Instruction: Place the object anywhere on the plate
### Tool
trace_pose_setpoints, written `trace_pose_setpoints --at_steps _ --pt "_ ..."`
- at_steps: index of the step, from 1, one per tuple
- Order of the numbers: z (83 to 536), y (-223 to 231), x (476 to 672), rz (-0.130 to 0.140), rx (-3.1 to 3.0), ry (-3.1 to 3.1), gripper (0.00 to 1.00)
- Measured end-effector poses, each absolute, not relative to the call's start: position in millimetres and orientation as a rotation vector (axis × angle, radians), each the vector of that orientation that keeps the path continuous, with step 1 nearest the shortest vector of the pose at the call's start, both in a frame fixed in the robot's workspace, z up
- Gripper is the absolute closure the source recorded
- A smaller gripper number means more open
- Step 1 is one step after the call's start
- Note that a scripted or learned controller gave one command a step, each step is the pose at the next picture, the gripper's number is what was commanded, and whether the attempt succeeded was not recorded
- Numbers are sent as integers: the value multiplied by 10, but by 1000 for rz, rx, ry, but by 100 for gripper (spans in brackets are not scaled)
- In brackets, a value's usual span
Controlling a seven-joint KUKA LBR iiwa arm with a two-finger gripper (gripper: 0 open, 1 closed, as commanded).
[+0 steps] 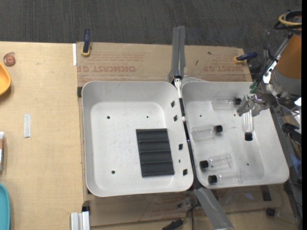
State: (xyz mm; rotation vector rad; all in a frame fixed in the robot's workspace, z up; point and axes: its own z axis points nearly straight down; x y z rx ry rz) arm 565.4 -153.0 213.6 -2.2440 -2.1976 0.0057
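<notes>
The bench carries two white bins. In the left bin (96, 128) lies a dark ribbed plate (154, 152), flat near the middle, so it can receive an object from above. The right bin (268, 166) holds several clear vials with black caps, all lying on their sides, scattered right of the plate. The pincer (248, 110) is at the far right of the plate, low over the right bin, with one clear vial (248, 126) just under it, cap pointing away from the arm. The vial seems to hang from the fingertips, but it is transparent and I cannot tell whether the pincer pinches it or stands spread over it.
</notes>
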Motion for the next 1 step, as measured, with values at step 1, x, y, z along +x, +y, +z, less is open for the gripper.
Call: trace_pose_setpoints --at_steps 1 --pt "2000 -794 5377 3 -1942 -2466 100"
